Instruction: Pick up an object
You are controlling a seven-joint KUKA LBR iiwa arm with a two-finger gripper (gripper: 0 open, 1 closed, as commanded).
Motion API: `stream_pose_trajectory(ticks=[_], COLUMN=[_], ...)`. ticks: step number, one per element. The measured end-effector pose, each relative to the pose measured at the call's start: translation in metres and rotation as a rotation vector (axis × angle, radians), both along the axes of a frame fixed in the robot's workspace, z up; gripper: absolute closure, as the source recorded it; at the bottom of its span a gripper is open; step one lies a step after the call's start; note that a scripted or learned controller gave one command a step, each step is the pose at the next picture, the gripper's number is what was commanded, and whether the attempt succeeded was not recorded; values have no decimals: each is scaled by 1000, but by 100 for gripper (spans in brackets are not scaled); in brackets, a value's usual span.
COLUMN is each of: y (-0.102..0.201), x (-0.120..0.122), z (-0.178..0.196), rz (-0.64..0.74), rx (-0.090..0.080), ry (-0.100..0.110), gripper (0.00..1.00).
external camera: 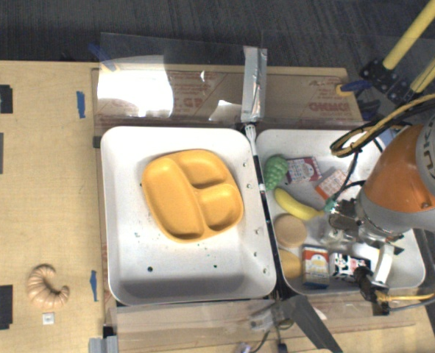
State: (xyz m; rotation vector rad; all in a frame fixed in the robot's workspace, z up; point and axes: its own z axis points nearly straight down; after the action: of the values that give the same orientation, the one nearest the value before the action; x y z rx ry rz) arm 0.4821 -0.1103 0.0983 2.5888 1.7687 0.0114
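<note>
Clutter fills the right bin (416, 271), where the arm (405, 175) reaches in from the right and the gripper (349, 252) hangs low over the near end. Whether it is spread or closed I cannot tell, and nothing shows as held.

Likely targets lie just beside it. One small carton (316, 263) with a red and orange face sits at the near-left of the bin; it looks light and stiff, with flat sides that should suit a pinch across its narrow width. One black-and-white carton (344, 265) lies touching it on the right, partly under the wrist, and probably handles alike. One banana (296, 204) lies further back, smooth and curved, likely to slip unless taken across its middle. One tan disc (291, 231) sits between banana and carton; low and flat, it offers little to grasp. One green knobbly thing (276, 171) stands at the far-left corner, probably soft and forgiving. Two flat packets (303, 170) lie beside it, thin and probably hard to lift off the floor.

The left bin (121, 219) holds one yellow tray (193, 193) with three compartments, broad and rigid, too wide for a pinch except at its rim. One coiled pink thing (48, 285) lies on the bench (33, 190), well apart.
</note>
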Motion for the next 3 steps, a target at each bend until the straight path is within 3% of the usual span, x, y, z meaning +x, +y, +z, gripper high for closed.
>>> stream_pose_trajectory(ticks=[1, 2, 3], y=[25, 73, 65], x=[-2, 51, -1], z=[86, 147, 197], rz=[-278, -585, -327], rx=[2, 5, 3], ry=[9, 9, 13], gripper=[100, 100, 100])
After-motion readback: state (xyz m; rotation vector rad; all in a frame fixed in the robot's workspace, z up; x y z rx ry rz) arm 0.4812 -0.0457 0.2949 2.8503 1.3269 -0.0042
